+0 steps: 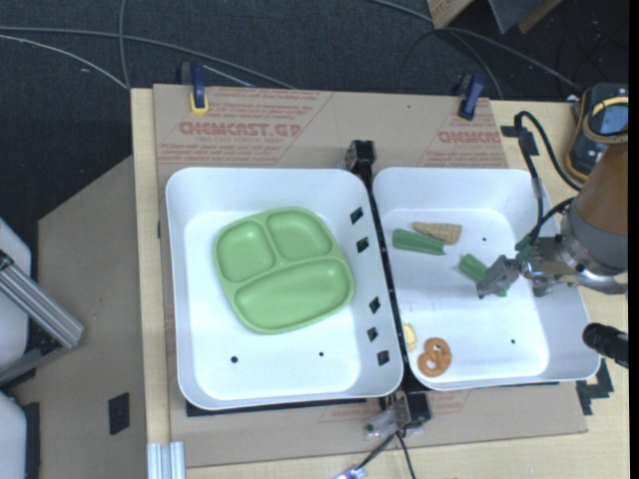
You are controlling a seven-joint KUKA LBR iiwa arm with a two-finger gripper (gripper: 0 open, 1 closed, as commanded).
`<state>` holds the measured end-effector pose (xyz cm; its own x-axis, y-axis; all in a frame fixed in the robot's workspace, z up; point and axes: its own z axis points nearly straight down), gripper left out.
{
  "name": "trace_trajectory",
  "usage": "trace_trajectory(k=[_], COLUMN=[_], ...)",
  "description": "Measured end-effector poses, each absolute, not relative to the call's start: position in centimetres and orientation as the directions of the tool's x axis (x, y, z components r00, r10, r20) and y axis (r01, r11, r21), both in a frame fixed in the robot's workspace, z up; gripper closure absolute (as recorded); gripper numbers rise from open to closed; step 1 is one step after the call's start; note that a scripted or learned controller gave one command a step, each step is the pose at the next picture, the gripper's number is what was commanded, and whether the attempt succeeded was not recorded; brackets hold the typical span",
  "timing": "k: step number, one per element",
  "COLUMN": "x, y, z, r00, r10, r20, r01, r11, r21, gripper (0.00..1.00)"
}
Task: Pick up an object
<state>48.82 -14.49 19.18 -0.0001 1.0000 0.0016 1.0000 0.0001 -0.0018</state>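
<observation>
Grey arm (589, 242), orange band (607, 200).

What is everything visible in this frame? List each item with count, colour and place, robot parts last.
bins: two, white, side by side on the bench.
divided plate: one, light green, three compartments, in the left bin.
green stick: one, dark green, upper part of the right bin.
tan wedge: one, beige, touching the green stick's upper side.
green block: one, small, green, mid right bin, right beside the gripper tip.
pretzel: one, orange-brown, lower left of the right bin.
yellow piece: one, small, by the right bin's left wall.
clamps: two, blue, at the board's top edge.
gripper: one, grey, low over the right bin.
</observation>
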Motion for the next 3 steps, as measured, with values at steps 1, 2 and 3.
trace_trajectory(k=[1,2,3], x=[49.1,49.4,49.3], y=[-13.9,-14.1,-14.0], z=[14.8,10.5,8.4], r00=[0.0,0.0,0.0], r10=[1.0,1.0,1.0], r20=[0.003,0.003,0.003], r01=[1.0,1.0,1.0], r11=[0.0,0.0,0.0], r21=[-0.006,-0.005,-0.005], gripper=[0.0,0.0,0.0])
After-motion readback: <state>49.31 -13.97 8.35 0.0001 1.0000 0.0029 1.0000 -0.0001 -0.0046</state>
